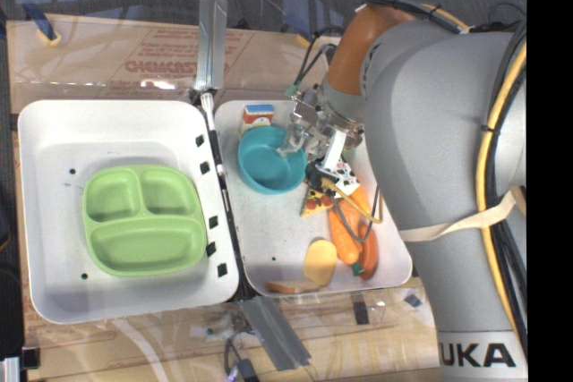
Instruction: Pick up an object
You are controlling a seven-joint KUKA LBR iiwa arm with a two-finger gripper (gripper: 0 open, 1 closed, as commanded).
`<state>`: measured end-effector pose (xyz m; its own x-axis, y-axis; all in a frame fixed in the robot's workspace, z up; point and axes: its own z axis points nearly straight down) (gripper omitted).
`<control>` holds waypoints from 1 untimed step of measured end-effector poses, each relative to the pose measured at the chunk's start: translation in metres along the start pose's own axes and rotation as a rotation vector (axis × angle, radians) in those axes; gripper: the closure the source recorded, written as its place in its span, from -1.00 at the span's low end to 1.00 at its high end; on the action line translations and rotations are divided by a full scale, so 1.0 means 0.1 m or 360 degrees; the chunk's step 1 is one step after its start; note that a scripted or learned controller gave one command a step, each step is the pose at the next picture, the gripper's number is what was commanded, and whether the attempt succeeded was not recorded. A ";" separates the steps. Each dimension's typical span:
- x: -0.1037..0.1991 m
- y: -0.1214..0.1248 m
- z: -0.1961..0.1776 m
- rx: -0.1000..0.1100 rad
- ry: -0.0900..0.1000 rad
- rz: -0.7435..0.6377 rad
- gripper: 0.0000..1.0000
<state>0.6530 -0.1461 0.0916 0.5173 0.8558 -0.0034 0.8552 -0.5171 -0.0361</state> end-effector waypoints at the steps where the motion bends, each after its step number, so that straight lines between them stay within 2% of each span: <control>1: 0.09 -0.10 0.00 -0.0001 -0.0019 0.0459 1.00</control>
<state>0.6495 -0.1333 0.0918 0.7388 0.6735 -0.0251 0.6728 -0.7392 -0.0313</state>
